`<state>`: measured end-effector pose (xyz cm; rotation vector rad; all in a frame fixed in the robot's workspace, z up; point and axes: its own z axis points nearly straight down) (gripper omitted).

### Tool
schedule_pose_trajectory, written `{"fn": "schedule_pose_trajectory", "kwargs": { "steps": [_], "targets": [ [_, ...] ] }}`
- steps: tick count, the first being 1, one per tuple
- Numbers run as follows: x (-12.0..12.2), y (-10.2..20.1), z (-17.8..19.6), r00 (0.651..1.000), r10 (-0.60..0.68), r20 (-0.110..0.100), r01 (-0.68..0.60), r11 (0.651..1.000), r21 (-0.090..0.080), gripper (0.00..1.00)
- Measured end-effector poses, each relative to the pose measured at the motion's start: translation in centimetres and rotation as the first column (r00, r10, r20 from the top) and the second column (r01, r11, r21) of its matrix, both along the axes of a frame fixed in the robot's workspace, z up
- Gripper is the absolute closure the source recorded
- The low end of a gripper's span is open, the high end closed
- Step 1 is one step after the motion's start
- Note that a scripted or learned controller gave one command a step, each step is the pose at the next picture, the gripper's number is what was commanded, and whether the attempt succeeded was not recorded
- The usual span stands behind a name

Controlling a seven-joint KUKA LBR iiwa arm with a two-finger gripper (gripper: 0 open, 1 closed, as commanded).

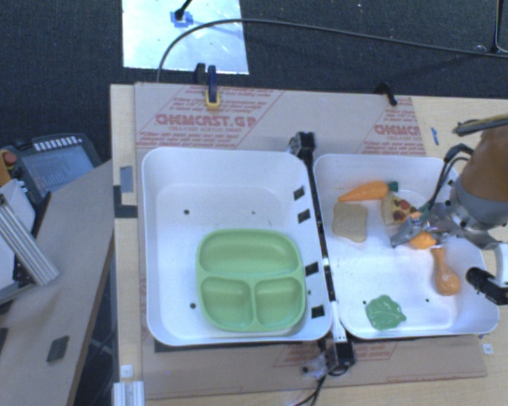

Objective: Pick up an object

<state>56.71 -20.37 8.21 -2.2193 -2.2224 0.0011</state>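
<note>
Where legible, "CHEMCAST" board (205, 118) lettering

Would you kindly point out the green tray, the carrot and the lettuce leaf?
green tray (252, 248): camera view, large upper compartment.
carrot (366, 192): camera view, middle of orange body.
lettuce leaf (383, 312): camera view, centre of leaf.

left bin (165, 227): divided plate (251, 279) | right bin (356, 172): toy foods, tool (404, 233) among them
</note>
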Motion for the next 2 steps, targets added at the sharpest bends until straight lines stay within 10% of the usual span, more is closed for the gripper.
{"fn": "schedule_pose_trajectory", "kwargs": {
  "steps": [1,2],
  "targets": [
    [0.2,0.0,1.3,1.000,0.000,0.006,0.000,1.000,-0.002,1.00],
    [0.3,0.3,5.7,1.000,0.002,0.005,-0.002,1.000,-0.001,1.00]
  ]
}}
